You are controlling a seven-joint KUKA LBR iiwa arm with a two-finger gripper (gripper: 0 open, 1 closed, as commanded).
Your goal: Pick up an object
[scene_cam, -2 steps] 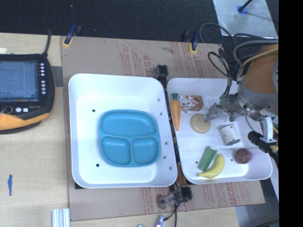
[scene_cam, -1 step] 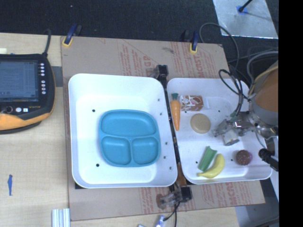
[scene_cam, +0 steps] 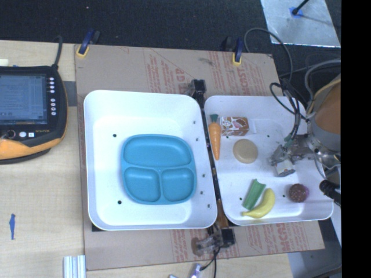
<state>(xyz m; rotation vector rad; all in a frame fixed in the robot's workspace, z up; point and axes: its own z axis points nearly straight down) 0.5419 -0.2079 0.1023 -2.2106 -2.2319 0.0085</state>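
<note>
The gripper [scene_cam: 284, 162] hangs low over the right bin [scene_cam: 272, 218], toward its far right side, and from here it is a grey tangle of metal — I can't tell how it stands, nor whether anything is caught in it. No one thing is named, so any of the toys will do. Nearest are the dark round one [scene_cam: 298, 193] and the tan disc [scene_cam: 246, 151]. Both look light and stiff; the disc lies flat, so I'd judge it is best taken across its edges. The banana [scene_cam: 262, 205] and the green pod [scene_cam: 253, 193] lie touching near the front wall, curved and probably slippery plastic — a grip across the banana's middle looks safest. The carrot [scene_cam: 215, 139] lies tight along the left wall, awkward to straddle. The small packet [scene_cam: 234, 125] is too blurred to read. The arm [scene_cam: 327, 114] is cut off at the right. A blue tray [scene_cam: 158, 168] sits in the left bin [scene_cam: 101, 120].
</note>
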